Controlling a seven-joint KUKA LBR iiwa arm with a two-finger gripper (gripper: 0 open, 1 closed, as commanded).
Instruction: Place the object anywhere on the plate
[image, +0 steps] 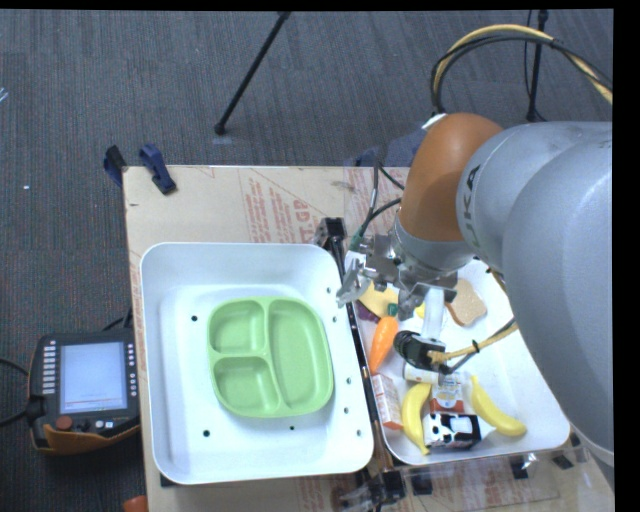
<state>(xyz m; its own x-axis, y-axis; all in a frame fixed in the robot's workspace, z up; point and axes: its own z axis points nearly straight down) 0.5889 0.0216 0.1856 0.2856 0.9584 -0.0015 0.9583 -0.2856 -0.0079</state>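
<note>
A light green plate (270, 357) with three compartments lies in the left white bin (170, 290), and nothing rests on it. My gripper (404, 300) hangs low over the far left part of the right bin (535, 395), just above an orange carrot (382, 341) and a yellow wedge (374, 300). The wrist hides what is directly under it. A slice of bread (466, 304) lies just to the gripper's right.
Nearer the front of the right bin lie two bananas (415, 415) (496, 411), a black and white carton (452, 430) and a small red and white packet (378, 390). The bins' shared walls (357, 340) run between plate and gripper. A teach pendant (88, 385) sits left of the bench.
</note>
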